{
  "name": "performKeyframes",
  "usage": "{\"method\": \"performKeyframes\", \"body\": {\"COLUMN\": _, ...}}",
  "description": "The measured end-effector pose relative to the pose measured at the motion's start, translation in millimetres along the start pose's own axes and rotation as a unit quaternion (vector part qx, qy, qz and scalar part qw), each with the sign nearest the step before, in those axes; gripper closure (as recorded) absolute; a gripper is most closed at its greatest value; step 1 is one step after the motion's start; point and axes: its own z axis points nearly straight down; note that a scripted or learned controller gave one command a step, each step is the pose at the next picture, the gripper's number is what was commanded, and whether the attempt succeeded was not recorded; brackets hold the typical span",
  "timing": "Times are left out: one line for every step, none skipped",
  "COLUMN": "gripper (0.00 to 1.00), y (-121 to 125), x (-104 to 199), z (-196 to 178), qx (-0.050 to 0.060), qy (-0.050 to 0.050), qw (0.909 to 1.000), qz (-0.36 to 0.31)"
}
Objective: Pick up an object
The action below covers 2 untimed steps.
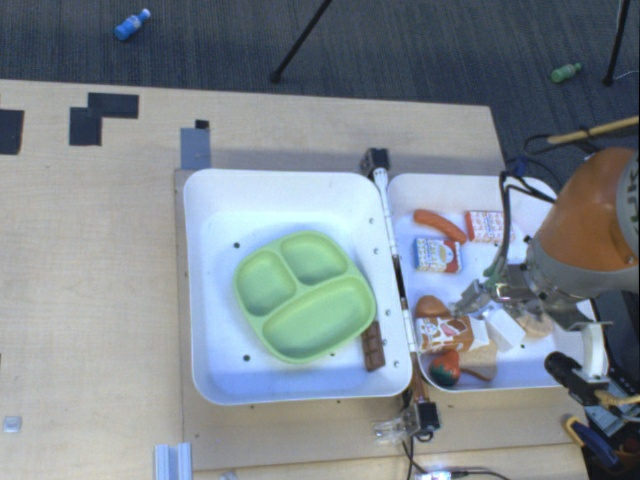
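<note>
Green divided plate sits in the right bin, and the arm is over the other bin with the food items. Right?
Not quite. The camera view shows the green plate in the left bin; the arm is over the right bin with the food items.

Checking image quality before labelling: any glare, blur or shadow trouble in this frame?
Camera view: soft overall, small items in the right bin lack crisp edges; left bin has a bluish cast, mild sheen, no blown glare; green plate reads clearly; the arm is blurry at the frame edge; the gripper is smeared, its detail unreadable.
</note>
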Motion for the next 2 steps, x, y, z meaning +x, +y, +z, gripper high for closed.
{"method": "performKeyframes", "body": {"gripper": 0.00, "y": 1.1, "x": 42.2, "z": -33.0, "qx": -0.001, "qy": 0.000, "qw": 1.0000, "qz": 0.000}}
{"method": "performKeyframes", "body": {"gripper": 0.00, "y": 108.8, "x": 49.6, "z": -33.1, "qx": -0.002, "qy": -0.001, "qw": 1.0000, "qz": -0.001}}
